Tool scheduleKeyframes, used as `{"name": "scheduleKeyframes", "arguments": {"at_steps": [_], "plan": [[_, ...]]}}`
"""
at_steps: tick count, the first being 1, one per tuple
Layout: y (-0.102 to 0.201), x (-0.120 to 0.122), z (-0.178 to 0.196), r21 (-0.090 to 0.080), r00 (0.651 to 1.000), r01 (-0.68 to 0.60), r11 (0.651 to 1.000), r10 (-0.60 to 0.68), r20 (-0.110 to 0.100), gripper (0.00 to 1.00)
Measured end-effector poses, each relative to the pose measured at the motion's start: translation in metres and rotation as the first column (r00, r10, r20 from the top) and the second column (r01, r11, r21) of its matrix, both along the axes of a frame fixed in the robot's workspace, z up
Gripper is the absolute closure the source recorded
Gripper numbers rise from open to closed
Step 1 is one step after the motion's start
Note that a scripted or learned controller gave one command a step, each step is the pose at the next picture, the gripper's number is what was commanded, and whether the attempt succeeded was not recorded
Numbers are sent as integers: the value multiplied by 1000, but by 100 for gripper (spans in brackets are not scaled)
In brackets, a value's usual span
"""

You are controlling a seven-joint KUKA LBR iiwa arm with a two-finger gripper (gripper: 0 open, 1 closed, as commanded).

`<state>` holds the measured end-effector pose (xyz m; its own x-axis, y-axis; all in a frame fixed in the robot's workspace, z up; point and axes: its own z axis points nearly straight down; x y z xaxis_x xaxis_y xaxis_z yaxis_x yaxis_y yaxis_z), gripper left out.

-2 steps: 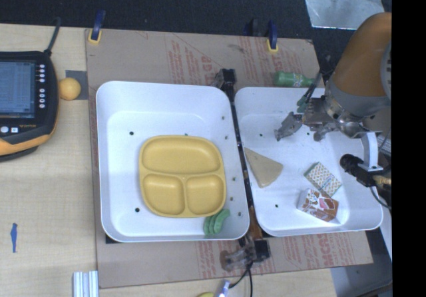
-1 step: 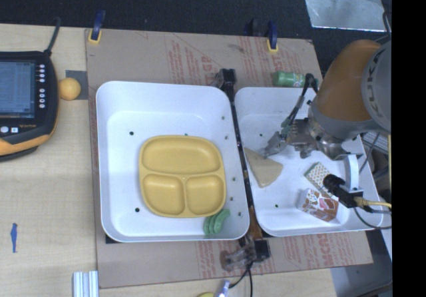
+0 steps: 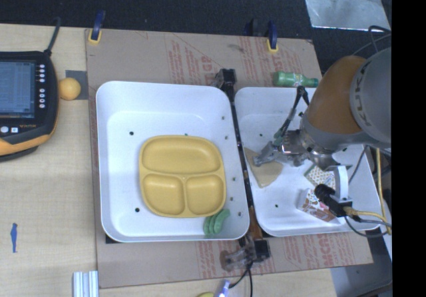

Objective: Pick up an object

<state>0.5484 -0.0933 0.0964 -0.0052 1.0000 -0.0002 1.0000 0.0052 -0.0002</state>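
a: where's the gripper (image 3: 266, 154) rn?
b: low in the right bin (image 3: 283, 222), fingers spread a bit, right over a beige wedge (image 3: 265, 174) by the left wall. nothing between them tho.

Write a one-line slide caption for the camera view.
KUKA arm's two-finger gripper reaches down to a flat tan piece in the right white bin; yellow three-compartment plastic tray sits in the left white bin.

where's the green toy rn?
In the camera view, the green toy lies in the left bin, at its near right corner, touching the yellow divided plate.
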Motion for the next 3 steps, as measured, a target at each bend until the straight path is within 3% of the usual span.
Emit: {"name": "scheduleKeyframes", "arguments": {"at_steps": [1,2,3], "plan": [[-89,71,93,-1,1000,4,1000,-4,0,0],[-59,2,111,0,1000,2,1000,-2,-3,0],[-60,3,121,0,1000,1,1000,-1,-4,100]]}}
